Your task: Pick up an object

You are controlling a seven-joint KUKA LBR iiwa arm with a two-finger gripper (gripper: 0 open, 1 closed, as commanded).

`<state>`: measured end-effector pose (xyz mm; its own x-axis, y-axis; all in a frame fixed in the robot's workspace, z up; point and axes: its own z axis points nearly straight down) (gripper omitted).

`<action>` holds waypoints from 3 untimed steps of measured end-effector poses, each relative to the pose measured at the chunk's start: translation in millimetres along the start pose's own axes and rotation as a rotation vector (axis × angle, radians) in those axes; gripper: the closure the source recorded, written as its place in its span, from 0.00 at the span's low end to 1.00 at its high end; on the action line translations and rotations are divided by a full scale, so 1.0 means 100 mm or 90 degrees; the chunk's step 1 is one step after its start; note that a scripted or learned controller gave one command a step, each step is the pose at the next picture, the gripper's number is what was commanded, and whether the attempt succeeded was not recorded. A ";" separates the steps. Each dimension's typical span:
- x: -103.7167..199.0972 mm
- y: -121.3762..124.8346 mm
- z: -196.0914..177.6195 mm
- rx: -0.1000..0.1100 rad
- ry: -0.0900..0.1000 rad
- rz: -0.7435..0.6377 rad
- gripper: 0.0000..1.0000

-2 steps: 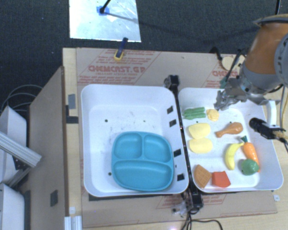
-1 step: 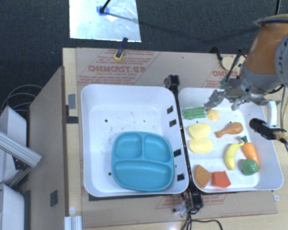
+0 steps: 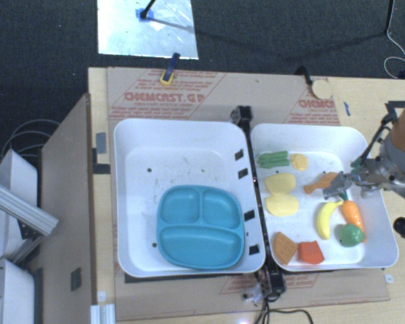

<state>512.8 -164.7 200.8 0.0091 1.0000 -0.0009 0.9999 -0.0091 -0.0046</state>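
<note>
The right bin [image 3: 374, 147] holds several toy foods. A brown-orange piece [image 3: 320, 181] lies near its middle, and my gripper [image 3: 337, 186] hangs right at that piece's right end, low over the bin. Just below the gripper lie an orange carrot [image 3: 353, 212] and a yellow banana [image 3: 326, 219]. A green round piece [image 3: 351, 235] sits below the carrot. Farther left are two pale yellow pieces [image 3: 281, 183] [image 3: 282, 206], a green bean pod [image 3: 273, 158] and a small yellow piece [image 3: 299, 161]. An orange wedge [image 3: 283, 247] and a red block [image 3: 310, 252] lie at the front.
The left bin [image 3: 142, 147] holds a blue divided plate [image 3: 201, 226] toward its front. A black divider [image 3: 251, 181] runs between the two bins. The arm enters from the right over the right bin's edge.
</note>
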 end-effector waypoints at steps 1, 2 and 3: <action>-0.29 -0.25 0.26 -0.003 0.000 -0.004 0.00; 0.03 -0.26 1.20 -0.004 0.000 -0.008 0.00; 0.01 -0.24 1.05 -0.006 0.000 -0.007 1.00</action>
<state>488.1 -164.0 95.5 -0.0012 1.0000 -0.0017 1.0000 0.0012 0.0049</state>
